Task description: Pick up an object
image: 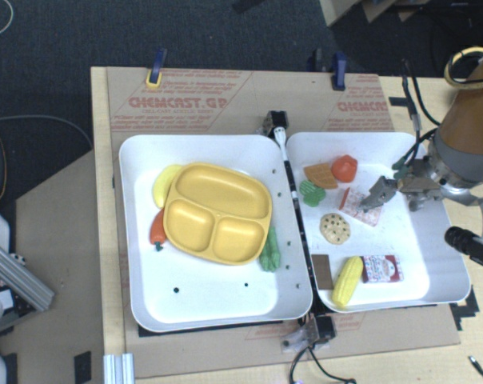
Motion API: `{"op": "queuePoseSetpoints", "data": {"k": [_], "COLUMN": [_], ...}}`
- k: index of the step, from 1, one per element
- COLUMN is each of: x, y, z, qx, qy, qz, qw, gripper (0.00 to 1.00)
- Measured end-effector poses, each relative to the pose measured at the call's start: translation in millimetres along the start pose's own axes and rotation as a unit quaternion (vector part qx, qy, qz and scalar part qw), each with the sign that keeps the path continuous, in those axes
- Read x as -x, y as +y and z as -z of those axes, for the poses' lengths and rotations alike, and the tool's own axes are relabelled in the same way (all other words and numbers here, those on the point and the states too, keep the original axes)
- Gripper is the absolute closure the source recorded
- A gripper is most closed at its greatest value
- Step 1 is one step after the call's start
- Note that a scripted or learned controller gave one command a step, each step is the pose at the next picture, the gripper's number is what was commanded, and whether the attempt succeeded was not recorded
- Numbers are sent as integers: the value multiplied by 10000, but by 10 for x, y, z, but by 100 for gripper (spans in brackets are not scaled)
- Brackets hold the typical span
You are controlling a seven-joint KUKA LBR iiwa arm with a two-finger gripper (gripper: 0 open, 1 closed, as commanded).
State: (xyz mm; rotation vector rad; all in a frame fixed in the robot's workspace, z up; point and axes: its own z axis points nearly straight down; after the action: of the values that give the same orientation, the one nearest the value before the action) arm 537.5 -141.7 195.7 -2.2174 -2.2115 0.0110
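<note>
Near edge, right bin (441, 290): a toy corn cob (347, 280) lies aslant, with a brown bar (321, 270) just to its left and a red and white packet (381, 269) touching its right side.
Mid right bin: a chocolate-chip cookie (335, 228) lies flat and apart from its neighbours; beyond it sits a small pink and white packet (360, 207).
Gripper (377, 194): low over the pink and white packet, its dark tip at the packet's upper right edge. The view is too coarse here to say how its fingers stand, and no item is seen held.
Far right bin: a green toy (311, 192), a tan cracker-like piece (321, 175) and a red toy, possibly a tomato (345, 167), cluster together.
Left bin (145, 294): a yellow divided plate (217, 213) rests over a yellow toy (165, 184) and a red-orange toy (157, 229); a green vegetable (270, 251) lies at its right edge.
Step in hand: approach to a grasp, judged aimed at the pink and white packet.
Next move: calls for a final descent, a firm close on the thin packet, then a straight lift clear of the cookie.
</note>
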Motion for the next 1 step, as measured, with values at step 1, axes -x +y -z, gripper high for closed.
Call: {"op": "queuePoseSetpoints", "data": {"k": [1], "x": [0], "y": [28], "z": [59], "qx": [58], "qy": [-10], "qz": [13], "qw": [10000], "gripper": [0]}}
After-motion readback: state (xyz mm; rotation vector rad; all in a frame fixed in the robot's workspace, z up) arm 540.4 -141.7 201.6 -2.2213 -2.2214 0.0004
